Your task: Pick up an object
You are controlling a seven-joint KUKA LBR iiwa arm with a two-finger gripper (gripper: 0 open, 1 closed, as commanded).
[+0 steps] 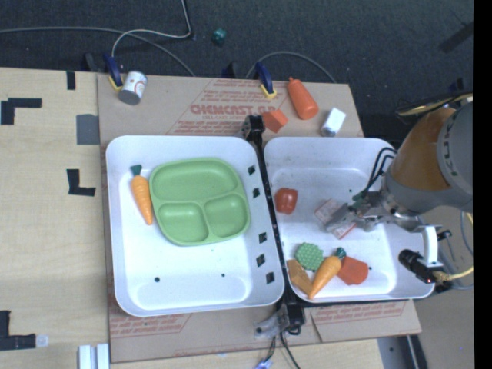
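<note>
My gripper point(355, 214) is low over the middle of the right bin point(384, 148), reaching in from the right under the grey arm and its orange band. Right at its tip lies a small grey and pink object point(332, 215), touching or nearly touching it. A red round piece point(286, 200) sits to the left near the divider. Along the front of the same bin lie a green knobbly piece point(310, 255), a carrot point(327, 271), a red block point(354, 271) and an orange-brown piece point(298, 278).
The left bin point(123, 283) holds a green divided plate point(200, 200) and a second carrot point(141, 196). Behind the bins on the cardboard lie an orange bottle shape point(302, 98), a white cube point(334, 121), a small orange block point(274, 119) and a can point(133, 86).
</note>
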